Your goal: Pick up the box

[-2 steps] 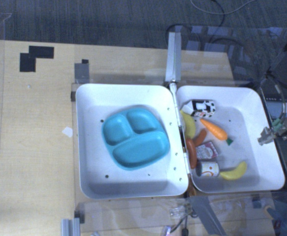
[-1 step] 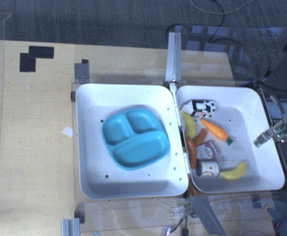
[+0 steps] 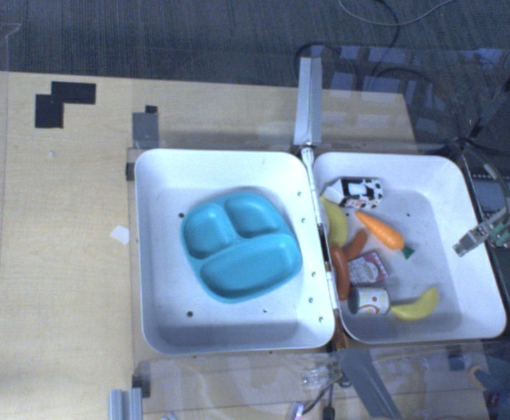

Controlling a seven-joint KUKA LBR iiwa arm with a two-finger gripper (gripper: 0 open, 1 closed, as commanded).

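We list the counter (image 3: 62, 261) first, pale wood, running out to the left of the gripper (image 3: 486, 234). On it sit two white bins side by side. The left bin (image 3: 163, 322), well apart from the gripper, holds a blue divided plate (image 3: 241, 245), lying flat. The right bin (image 3: 473, 313) lies just beside the gripper, whose tip sits over that bin's right rim.

We note the arm entering at the right edge of the view, little of it in sight, the gripper slanting down and to the left toward the right bin's wall. Whether it is released or clenched we cannot tell; we see nothing held in it.

Smaller items, all in the right bin, left of the gripper and apart from it:
- a carrot (image 3: 382, 231), lying aslant, nearest the gripper;
- a yellow banana (image 3: 415, 305) at the near wall;
- a second yellow piece (image 3: 336, 221) by the divider;
- a brown sausage-like piece (image 3: 341, 269) beside it;
- the box (image 3: 367, 269), small, pinkish, lying flat mid-bin between sausage and carrot;
- a black-and-white cow-patterned item (image 3: 360, 192) toward the far wall;
- a small can (image 3: 368, 301), on its side, touching the banana's end.
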